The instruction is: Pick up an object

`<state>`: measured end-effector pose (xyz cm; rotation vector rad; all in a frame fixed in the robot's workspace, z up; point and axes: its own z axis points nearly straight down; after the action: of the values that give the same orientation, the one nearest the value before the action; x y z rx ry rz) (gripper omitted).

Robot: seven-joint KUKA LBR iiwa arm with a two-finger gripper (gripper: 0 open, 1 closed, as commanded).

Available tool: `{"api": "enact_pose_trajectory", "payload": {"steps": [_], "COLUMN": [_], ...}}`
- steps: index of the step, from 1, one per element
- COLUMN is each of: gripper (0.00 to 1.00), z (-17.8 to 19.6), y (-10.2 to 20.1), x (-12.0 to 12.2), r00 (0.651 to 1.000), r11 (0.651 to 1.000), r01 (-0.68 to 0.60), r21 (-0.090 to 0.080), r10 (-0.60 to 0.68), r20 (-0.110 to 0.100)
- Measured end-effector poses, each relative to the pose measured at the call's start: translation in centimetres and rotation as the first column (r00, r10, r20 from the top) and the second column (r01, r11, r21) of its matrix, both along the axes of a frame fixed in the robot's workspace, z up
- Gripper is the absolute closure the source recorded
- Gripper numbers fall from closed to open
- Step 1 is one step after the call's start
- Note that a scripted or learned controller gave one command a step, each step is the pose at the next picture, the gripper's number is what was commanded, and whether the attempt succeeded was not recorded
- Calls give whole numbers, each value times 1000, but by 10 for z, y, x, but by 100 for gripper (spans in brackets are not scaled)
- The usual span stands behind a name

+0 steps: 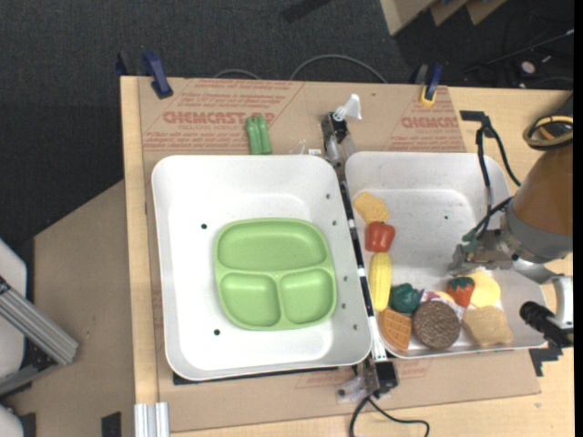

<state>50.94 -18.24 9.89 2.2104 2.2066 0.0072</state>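
The right bin holds several toy foods along its left and front sides. A yellow piece lies at the top, with a red pepper and a corn cob below it. Along the front are a green vegetable, an orange waffle-like piece, a round brown patty, a red tomato, a yellow slice and a tan bread piece. My gripper hangs low over the bin's right side, just above the tomato and the yellow slice. Nothing shows in its grasp.
The left bin carries a green divided plate. A green marker-like object lies on the bench behind it. Clamps and cables sit at the back edge. The arm's grey and orange body covers the right bin's right wall.
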Motion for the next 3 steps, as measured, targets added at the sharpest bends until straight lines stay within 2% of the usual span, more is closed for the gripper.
{"api": "enact_pose_trajectory", "payload": {"steps": [1,2,3], "gripper": [100,100,0], "z": [121,144,142], "y": [-39,11,8], "x": [36,7,7], "r00": [1000,1000,1000], "r11": [1000,1000,1000], "r01": [-2,-6,-2], "r21": [1,12,11], "r10": [2,6,3], "r20": [-1,-16,-17]}}
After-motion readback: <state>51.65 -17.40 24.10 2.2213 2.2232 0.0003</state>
